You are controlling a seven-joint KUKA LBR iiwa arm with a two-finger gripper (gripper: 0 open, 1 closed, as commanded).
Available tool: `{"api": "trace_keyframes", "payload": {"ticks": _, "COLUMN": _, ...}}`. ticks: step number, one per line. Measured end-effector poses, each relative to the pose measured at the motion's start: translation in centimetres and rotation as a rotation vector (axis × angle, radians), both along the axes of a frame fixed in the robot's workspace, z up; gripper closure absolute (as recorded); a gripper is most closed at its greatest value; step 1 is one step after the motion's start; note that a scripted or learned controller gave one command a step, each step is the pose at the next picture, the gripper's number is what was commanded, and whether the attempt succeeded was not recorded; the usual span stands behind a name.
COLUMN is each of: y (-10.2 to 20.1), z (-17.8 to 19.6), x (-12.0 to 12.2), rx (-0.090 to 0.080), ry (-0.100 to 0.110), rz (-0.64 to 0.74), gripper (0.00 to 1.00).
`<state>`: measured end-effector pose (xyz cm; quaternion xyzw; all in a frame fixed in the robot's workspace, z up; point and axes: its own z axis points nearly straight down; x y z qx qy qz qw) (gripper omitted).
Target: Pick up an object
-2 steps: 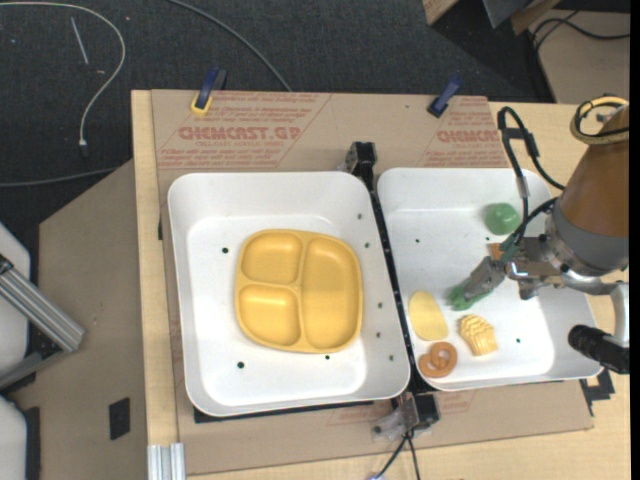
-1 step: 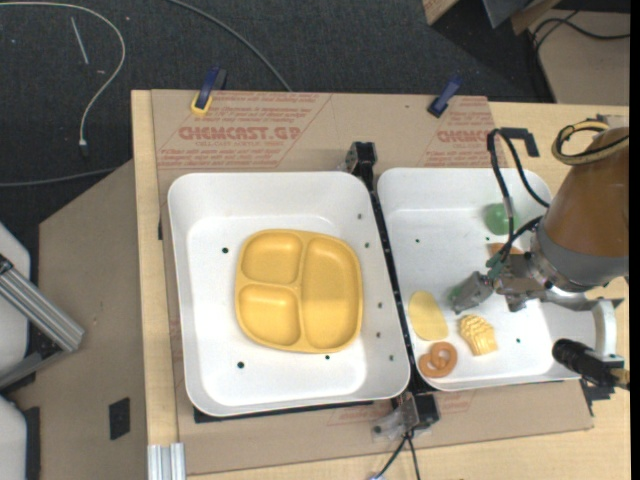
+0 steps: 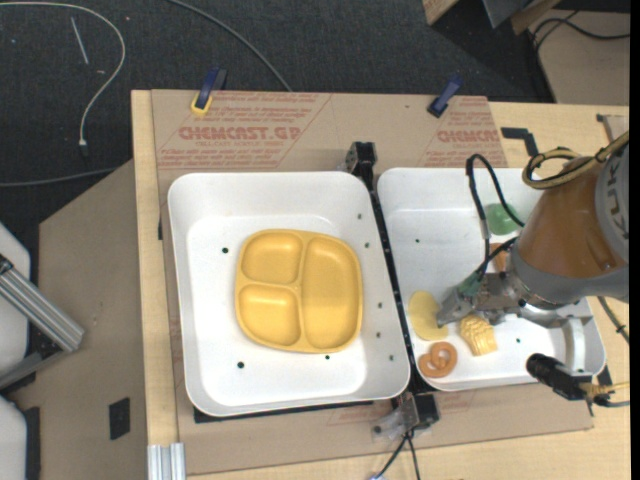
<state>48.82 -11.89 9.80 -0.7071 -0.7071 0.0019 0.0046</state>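
The arm [image 3: 575, 233] reached in from three o'clock and hung low over the right bin [image 3: 440, 193], its orange band covering much of that bin's far side. The gripper [image 3: 470, 306] sat at the near half of the bin, about seven o'clock from the wrist, pointed down among a small cluster of toy food. How the jaws stood could not be told — the dark mechanism blurred into the items beneath it, and nothing clearly showed between them.

Three candidates lay close together. A pale yellow piece [image 3: 422, 313] rested at nine o'clock from the gripper, just beside it. A ridged yellow piece [image 3: 480, 336], perhaps corn, sat at six o'clock, touching or nearly touching the tool. A small orange ring [image 3: 437, 359], like a pretzel or doughnut, lay at seven o'clock, near the bin's front wall. Something green [image 3: 497, 216] peeked out at twelve o'clock, mostly hidden by the arm.

The left bin [image 3: 200, 208] held a yellow divided plate [image 3: 299, 290], well apart from the action.

The likely trouble was crowding: with the pieces this near each other, a closing grip could nudge one aside, catch two at once, or pinch only an edge that slips on lifting. The ridged piece might also roll away — and the front wall left little room.
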Motion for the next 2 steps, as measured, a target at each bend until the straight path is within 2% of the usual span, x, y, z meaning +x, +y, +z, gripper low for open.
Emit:
{"api": "trace_keyframes", "payload": {"ticks": 1, "y": 0.0, "z": 1.4, "x": 0.2, "rx": -0.002, "ry": -0.007, "rz": -0.001, "gripper": 1.0}}
{"api": "trace_keyframes", "payload": {"ticks": 2, "y": -0.5, "z": 7.0, "x": -0.5, "rx": -0.005, "ry": -0.014, "rz": 0.0, "gripper": 1.0}}
